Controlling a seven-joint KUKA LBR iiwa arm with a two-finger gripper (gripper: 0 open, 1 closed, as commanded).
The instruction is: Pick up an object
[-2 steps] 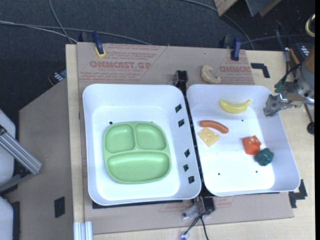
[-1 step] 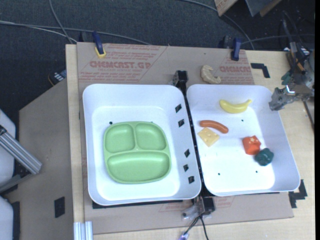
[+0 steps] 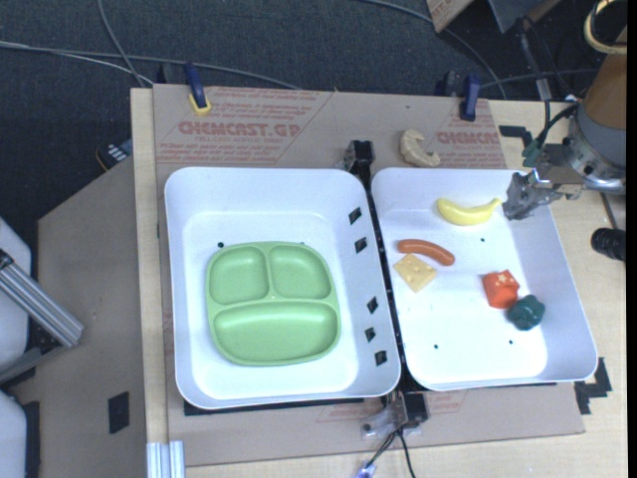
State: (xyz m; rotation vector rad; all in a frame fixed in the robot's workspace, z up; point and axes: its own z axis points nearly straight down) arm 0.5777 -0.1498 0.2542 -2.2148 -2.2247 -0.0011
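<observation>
As the right bin [image 3: 557, 361] is listed from its near edge, a green piece [image 3: 526, 312], red block [image 3: 501, 287], cheese wedge [image 3: 415, 271], sausage [image 3: 426, 251] and banana [image 3: 466, 210] are recorded; the banana is judged light, stiff, smooth, best taken mid-curve. The jaws [image 3: 517, 203] are placed just beside it; their opening cannot be told.

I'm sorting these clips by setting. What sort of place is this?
Most likely a robotics lab bench. Two white bins sit on a board held by clamps, loose cables run across the floor, and toy food such as a banana lies beside the gripper.
</observation>
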